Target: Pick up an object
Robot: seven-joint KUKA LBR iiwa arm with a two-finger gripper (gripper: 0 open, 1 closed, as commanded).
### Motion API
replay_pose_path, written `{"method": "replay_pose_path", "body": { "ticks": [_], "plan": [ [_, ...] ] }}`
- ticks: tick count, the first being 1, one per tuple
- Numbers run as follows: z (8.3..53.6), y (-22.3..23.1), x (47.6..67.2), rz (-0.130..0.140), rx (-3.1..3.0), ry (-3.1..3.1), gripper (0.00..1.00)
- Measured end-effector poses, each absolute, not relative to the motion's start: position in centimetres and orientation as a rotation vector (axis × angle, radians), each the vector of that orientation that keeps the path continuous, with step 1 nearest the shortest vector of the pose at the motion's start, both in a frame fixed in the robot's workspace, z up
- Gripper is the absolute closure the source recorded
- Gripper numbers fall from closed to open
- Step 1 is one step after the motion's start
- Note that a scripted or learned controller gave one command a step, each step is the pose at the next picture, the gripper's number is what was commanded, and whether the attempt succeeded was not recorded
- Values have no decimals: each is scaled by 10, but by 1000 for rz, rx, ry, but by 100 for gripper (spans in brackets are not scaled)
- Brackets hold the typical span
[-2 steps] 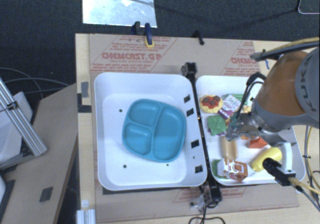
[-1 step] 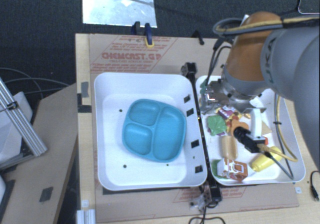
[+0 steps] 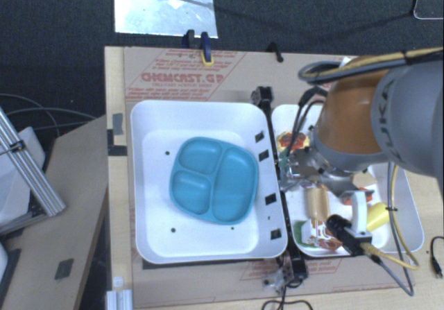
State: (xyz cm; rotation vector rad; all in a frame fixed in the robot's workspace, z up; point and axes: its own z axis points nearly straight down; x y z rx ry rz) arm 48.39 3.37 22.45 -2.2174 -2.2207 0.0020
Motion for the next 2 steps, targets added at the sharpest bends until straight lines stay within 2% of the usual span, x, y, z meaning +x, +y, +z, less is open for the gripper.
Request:
{"method": "replay_pose_path", "body": {
  "ticks": [1, 2],
  "plan": [
    [203, 82, 486, 1, -2209, -2229, 100],
    [215, 79, 487, -1, -2210, -2232, 100]
  ]
}}
